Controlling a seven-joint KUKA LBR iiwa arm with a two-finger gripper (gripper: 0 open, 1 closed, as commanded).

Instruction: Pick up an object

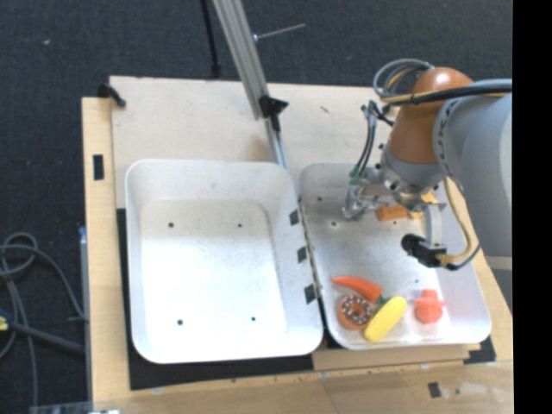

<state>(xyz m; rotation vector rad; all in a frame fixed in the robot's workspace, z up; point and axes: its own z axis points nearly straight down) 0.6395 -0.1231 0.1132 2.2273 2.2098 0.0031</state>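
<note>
While the grey arm's gripper (358, 203) hangs over the far part of the right shallow white bin (345, 253), I cannot tell how its jaws stand. I see an orange carrot (355, 286), yellow corn-shaped toy (385, 316) and round red piece (351, 310) clustered near. No readable writing.

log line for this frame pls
gripper: over right bin far end | carrot, corn, two more toys: near end, untouched

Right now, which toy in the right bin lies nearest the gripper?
The orange carrot: it lies uppermost in the cluster, closest to the gripper, above the yellow corn.
</note>
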